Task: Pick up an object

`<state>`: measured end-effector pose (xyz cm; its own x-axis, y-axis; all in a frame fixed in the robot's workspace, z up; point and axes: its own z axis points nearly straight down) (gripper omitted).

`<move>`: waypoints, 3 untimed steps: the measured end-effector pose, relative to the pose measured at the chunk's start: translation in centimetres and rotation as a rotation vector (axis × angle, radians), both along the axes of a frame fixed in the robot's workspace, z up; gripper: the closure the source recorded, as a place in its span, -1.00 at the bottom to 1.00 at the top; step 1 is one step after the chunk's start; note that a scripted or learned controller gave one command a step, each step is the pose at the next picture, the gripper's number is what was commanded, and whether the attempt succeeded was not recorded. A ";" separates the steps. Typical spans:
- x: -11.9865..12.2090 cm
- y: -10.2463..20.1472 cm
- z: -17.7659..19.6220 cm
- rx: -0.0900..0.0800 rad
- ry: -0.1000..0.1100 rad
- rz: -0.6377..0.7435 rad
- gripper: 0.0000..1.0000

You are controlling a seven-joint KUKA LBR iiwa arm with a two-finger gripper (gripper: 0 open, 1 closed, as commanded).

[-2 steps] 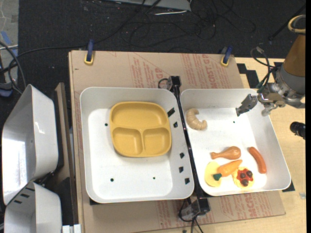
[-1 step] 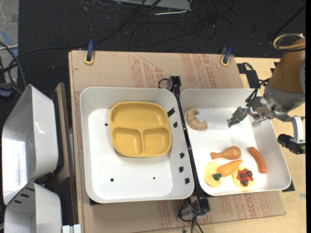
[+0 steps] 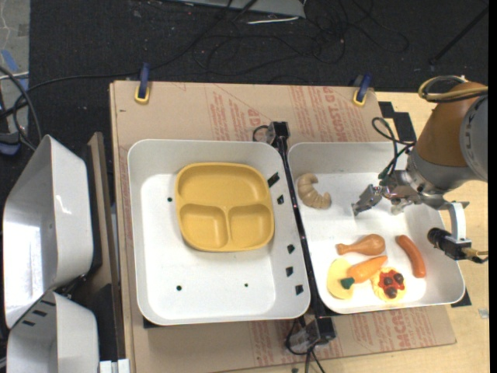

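I saw the hand (image 3: 371,201) over the right bin (image 3: 342,155), grip unclear; croissant (image 3: 314,193) at nine o'clock, drumstick (image 3: 362,245) at six.

The bench (image 3: 233,103), a brown board, bears two white bins side by side: the right bin (image 3: 342,155) beneath the gripper (image 3: 371,201), the left bin (image 3: 155,231) well beyond it.

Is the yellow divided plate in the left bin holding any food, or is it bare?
Bare. The yellow plate lies flat in the left bin, and all three of its compartments show only plain yellow surface.
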<state>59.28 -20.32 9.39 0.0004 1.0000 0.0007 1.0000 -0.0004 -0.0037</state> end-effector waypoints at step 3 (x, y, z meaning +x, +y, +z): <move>-0.4 0.1 10.5 -0.003 -0.009 0.002 1.00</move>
<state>58.88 -20.18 19.92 -0.0015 1.0000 -0.0021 1.0000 0.0015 0.0052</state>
